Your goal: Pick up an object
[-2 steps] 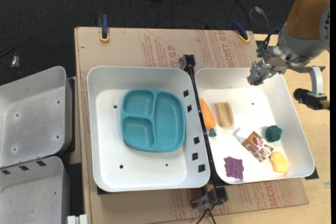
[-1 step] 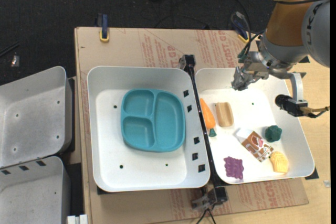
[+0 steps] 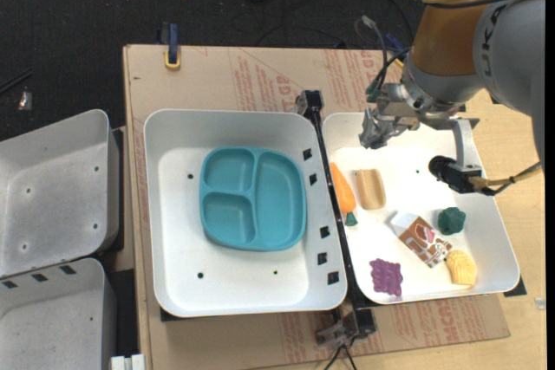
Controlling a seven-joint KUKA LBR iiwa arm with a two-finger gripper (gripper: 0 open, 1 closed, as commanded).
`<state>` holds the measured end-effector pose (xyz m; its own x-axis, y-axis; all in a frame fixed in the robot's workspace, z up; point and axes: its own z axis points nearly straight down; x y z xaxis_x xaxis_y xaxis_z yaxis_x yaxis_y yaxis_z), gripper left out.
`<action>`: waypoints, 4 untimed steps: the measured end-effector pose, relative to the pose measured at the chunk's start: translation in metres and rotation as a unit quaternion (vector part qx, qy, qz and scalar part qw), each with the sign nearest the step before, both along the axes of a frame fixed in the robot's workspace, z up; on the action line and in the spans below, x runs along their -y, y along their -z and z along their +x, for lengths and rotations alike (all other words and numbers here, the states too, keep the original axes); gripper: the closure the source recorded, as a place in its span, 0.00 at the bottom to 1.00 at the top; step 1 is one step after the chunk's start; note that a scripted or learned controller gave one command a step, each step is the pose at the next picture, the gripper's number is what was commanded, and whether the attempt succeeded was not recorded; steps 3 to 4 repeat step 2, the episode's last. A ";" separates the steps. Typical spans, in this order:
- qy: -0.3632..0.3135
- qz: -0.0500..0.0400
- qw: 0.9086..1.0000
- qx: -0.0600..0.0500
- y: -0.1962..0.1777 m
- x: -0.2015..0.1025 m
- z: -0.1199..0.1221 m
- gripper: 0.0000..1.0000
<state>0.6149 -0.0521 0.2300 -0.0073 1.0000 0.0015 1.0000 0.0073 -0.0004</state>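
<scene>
The right bin (image 3: 494, 230) holds an orange carrot (image 3: 344, 189) along its left wall, a tan bread roll (image 3: 370, 187), a green lump (image 3: 451, 220), a brown-and-white packet (image 3: 421, 239), a yellow corn piece (image 3: 460, 267) and a purple grape bunch (image 3: 386, 275). My gripper (image 3: 375, 137) hangs over the bin's far left corner, above and behind the bread roll, with nothing visible between its fingers. In the left bin (image 3: 173, 273) lies a teal divided plate (image 3: 253, 198).
A divider with black clips (image 3: 323, 186) separates the two bins. A black fixture (image 3: 453, 172) juts over the right bin's right side. White bin lids (image 3: 52, 186) lie off the bench at left. The arm's orange band (image 3: 460, 4) looms at the upper right.
</scene>
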 end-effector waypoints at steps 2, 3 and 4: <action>-0.001 0.001 1.000 0.000 -0.011 -0.118 -0.028 1.00; -0.001 0.001 1.000 0.000 -0.011 -0.118 -0.028 1.00; -0.001 0.001 1.000 0.000 -0.011 -0.118 -0.028 1.00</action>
